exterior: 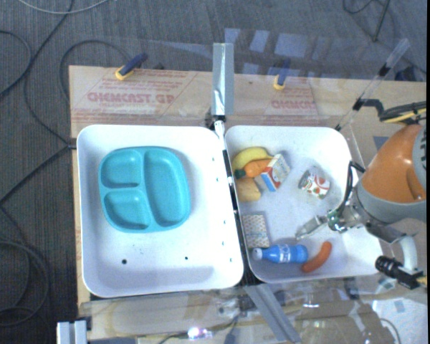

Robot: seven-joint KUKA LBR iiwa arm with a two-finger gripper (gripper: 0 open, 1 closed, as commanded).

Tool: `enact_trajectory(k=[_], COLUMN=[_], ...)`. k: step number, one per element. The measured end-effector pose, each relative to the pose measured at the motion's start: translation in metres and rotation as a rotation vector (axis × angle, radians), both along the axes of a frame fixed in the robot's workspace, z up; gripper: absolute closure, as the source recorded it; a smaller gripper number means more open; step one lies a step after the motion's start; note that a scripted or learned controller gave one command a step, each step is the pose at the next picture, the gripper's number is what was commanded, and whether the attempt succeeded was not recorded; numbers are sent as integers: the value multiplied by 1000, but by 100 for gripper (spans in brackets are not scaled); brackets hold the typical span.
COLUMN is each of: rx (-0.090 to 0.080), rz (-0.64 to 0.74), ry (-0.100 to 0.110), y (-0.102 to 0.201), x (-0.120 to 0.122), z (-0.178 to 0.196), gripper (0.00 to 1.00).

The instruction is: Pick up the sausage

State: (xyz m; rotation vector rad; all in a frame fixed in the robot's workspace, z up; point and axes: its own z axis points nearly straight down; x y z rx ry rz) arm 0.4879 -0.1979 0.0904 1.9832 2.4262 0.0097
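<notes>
Hovering low in the right shallow white bin (344, 143), two-finger gripper (309, 228), finger state indiscernible, near small reddish-orange sausage (317, 256) beside blue plastic bottle (281, 253).

Grey arm (398, 192) with orange band

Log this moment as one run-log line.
task: pick up sausage | sausage: lying in right bin, beside blue bottle | pincer: above sausage, nothing held | status: not yet grasped
</notes>
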Motion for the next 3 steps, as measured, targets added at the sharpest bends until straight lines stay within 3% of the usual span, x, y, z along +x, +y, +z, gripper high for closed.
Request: enact_trajectory(k=[2, 3], rx=[-11, -1], rz=[-7, -37], ry=[-6, -4], y=[10, 6], x=[0, 1], z=[0, 0], gripper=[0, 0])
